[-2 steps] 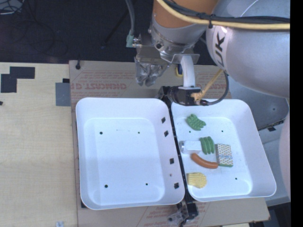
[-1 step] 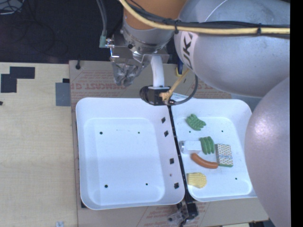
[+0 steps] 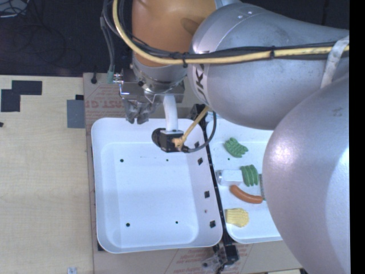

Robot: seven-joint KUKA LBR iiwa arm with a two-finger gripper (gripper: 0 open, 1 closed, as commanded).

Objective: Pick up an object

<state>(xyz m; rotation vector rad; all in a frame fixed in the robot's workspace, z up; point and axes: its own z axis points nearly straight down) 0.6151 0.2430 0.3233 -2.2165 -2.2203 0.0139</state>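
My gripper (image 3: 137, 116) hangs over the far rim of the left bin (image 3: 108, 210), near its back left corner. Nothing shows in it. A white post with a black end (image 3: 165, 140) and a yellow cable hangs from the wrist just right of it, over the bin's back wall. The loose objects lie in the right bin (image 3: 256, 236): a green leafy toy (image 3: 235, 148), a second green piece (image 3: 249, 174), an orange-red sausage (image 3: 246, 194), a yellow corn-like piece (image 3: 236, 217) and a small white piece (image 3: 226, 177).
The grey arm covers the right half of the view and hides much of the right bin. A black divider strip (image 3: 208, 178) runs between the bins. To the left stretches a pale wooden bench (image 3: 40, 181) with dark squares.
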